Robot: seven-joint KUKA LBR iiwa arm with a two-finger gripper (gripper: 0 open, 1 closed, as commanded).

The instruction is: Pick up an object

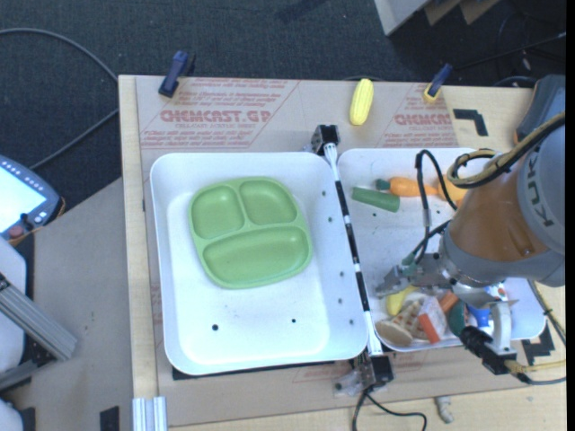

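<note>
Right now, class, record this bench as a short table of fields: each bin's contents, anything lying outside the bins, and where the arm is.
left bin: green divided plate
right bin: carrot toy near far edge; heap of small toys at near corner
outside bins: yellow corn toy on the board
arm: over right bin, above the heap
gripper: state unclear

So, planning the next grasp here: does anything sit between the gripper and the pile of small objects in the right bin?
Nothing visible does: the gripper hangs directly over the pile of small objects.
</note>
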